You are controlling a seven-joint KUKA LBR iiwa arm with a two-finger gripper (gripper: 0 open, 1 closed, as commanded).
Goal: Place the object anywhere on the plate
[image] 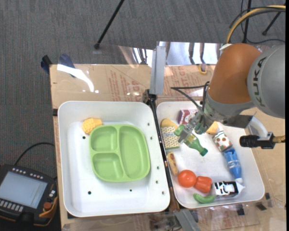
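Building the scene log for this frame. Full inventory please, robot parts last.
Shallow white bins: 2, side by side on the bench.
Green three-compartment plastic plate: 1, left bin.
Yellow corn-like toy: 1, left bin, touching the plate's far-left corner.
Green toy bottle: 1, right bin, under the gripper.
Red tomato toy: 1, right bin, near side.
Red pepper-like toy: 1, beside the tomato.
Blue tube: 1, right bin, right side.
Grey teach pendant: 1, floor, lower left.
Gripper: 1, over the right bin.

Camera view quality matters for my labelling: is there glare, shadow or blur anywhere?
Camera view: glare streaks the clear sheet behind the left white bin; the divided green plastic plate is evenly lit and sharp; the gripper looks slightly soft over the green toy bottle.
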